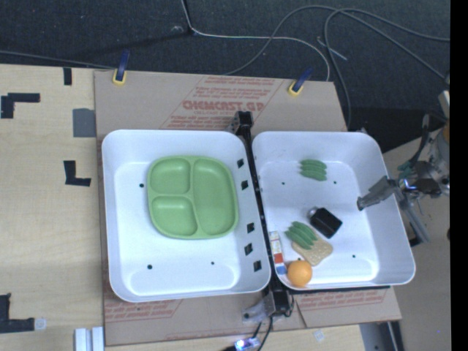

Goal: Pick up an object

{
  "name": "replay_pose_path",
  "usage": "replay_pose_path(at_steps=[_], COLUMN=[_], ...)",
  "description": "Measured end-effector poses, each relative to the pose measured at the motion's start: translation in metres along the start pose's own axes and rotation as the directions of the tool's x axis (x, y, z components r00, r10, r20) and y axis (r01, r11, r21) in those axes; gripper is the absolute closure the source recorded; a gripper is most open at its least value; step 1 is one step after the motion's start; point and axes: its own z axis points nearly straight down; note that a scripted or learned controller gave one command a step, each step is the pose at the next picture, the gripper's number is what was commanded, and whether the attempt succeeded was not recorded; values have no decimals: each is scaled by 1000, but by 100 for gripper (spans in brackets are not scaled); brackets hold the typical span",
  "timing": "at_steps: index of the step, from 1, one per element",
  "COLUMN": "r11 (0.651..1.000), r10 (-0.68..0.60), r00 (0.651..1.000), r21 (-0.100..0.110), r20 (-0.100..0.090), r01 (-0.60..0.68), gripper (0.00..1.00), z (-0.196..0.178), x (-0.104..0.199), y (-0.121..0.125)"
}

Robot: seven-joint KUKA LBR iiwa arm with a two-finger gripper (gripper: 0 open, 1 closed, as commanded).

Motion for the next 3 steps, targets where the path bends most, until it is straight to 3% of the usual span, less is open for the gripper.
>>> replay_pose_path(at_steps=[1, 3], r11=[1000, 1000], r10=[-4, -4], r00=[1000, 1000], r21=[-11, -6], r20=[3, 1], r01=[4, 4], gripper=[0, 0], z=[-6, 108], x=[1, 12], y=[2, -8])
